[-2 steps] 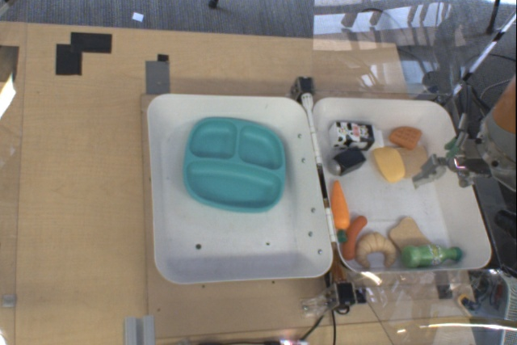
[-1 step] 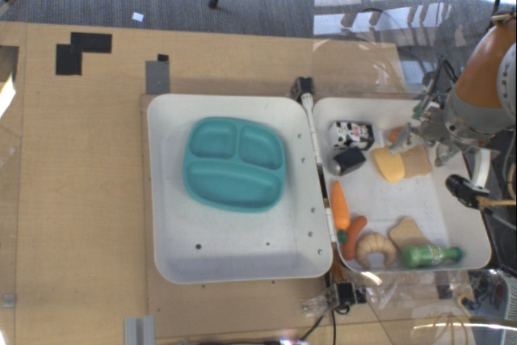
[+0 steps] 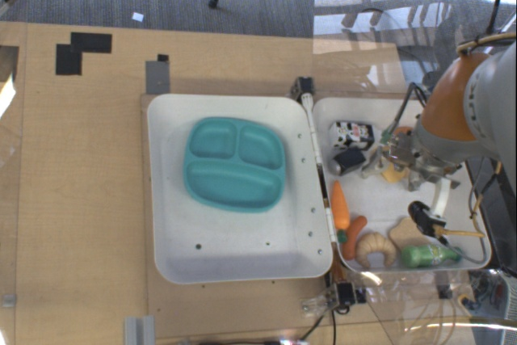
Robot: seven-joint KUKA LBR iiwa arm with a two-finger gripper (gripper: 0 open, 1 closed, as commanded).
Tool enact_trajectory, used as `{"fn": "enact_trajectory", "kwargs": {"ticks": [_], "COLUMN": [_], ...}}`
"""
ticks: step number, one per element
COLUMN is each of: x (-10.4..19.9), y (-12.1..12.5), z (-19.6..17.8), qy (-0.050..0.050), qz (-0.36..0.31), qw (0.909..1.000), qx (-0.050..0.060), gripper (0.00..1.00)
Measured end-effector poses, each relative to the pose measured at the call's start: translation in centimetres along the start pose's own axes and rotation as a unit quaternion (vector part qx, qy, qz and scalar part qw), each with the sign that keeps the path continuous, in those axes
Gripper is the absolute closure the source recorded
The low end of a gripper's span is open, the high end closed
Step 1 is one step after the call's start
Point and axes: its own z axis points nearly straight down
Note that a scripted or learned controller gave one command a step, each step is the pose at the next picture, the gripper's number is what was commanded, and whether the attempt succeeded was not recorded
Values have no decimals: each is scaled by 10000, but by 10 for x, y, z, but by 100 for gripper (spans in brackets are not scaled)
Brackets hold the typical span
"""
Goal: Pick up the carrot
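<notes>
The arm (image 3: 452,109) is reaching in from the right and hanging over the upper middle of the right bin (image 3: 482,258). The jaws are sitting low among the clutter there, and I cannot tell whether they are apart or together.

The carrot (image 3: 340,206) is lying in that same bin, tight against its left wall, to the left of the jaws and a little nearer the front edge. Its long axis is running almost parallel to that wall, so a grip across its narrow width is looking the most promising.

A shorter reddish-orange piece (image 3: 356,227) is touching the carrot low on its right side, and a bread roll (image 3: 376,248) and a green bottle (image 3: 428,256) are crowding the front of the bin. A black-and-white carton (image 3: 353,132) and a dark block (image 3: 349,160) are sitting towards the back.

The left bin (image 3: 242,258) is holding a teal divided plate (image 3: 234,166). Both bins are resting on the tabletop (image 3: 73,198).
</notes>
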Motion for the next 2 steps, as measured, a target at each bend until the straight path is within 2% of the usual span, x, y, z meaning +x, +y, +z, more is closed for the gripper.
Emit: {"fn": "enact_trajectory", "kwargs": {"ticks": [1,2], "x": [-31,-17], "y": [40,20], "z": [2,1], "qy": [-11,-3], "qz": [1034,-221], "qw": [9946,9998], "qx": [11,1], "gripper": [0,0]}}
